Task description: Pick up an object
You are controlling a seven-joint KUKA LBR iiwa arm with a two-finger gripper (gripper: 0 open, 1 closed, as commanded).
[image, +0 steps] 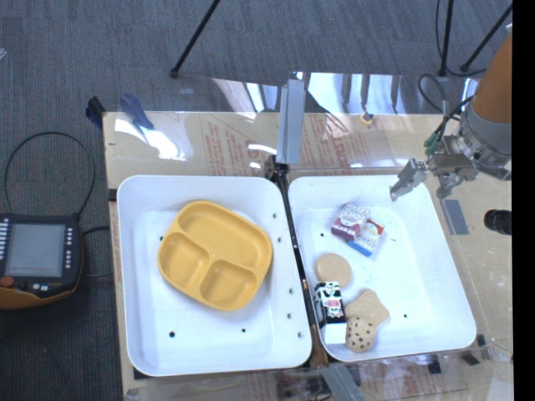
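Observation:
The right bin holds a red, white and blue packet, a round tan disc, a small black-and-white carton, a tan toast-shaped piece and a chocolate-chip cookie. My gripper hangs over the bin's far right corner, up and to the right of the packet. It is open, with nothing between its fingers. The orange-banded arm enters from the right edge.
A yellow divided plate lies in the left bin. A grey upright post stands behind the divider between the bins. A handheld control pendant lies on the floor at left. Tripod legs stand behind the bench.

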